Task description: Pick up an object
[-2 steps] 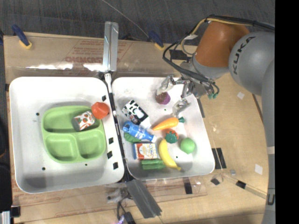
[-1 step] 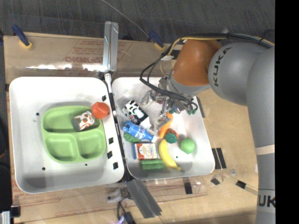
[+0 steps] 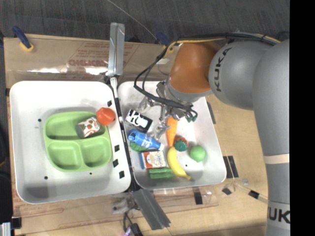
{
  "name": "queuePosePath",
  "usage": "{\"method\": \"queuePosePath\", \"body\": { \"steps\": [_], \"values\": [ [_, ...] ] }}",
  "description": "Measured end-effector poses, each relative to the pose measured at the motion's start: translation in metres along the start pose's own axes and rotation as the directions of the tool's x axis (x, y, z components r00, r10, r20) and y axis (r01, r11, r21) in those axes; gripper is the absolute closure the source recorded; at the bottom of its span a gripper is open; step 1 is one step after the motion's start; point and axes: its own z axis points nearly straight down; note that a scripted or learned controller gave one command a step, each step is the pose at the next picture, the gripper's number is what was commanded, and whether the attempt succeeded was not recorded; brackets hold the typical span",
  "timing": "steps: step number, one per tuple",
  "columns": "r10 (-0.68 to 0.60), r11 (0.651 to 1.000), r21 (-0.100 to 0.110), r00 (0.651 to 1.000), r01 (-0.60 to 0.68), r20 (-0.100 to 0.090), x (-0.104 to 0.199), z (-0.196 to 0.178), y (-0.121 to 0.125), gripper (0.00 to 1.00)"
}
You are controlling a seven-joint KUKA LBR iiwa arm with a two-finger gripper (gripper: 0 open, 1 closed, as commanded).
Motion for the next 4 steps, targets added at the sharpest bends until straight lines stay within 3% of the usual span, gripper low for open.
{"method": "queuePosePath", "body": {
  "steps": [1, 2, 3, 4],
  "values": [
    [-0.003, 1.000, 0.006, 1.000, 0.003, 0.006, -0.002, -0.012, -0.002, 1.00],
    [-0.117, 0.993, -0.019, 0.993, 0.117, 0.003, -0.024, -0.136, -0.003, 1.00],
    [-0.219, 0.975, -0.022, 0.976, 0.219, -0.002, -0.001, -0.176, -0.082, 1.00],
    [-0.221, 0.975, -0.025, 0.975, 0.221, -0.002, -0.002, -0.175, -0.080, 0.00]
  ]
}}
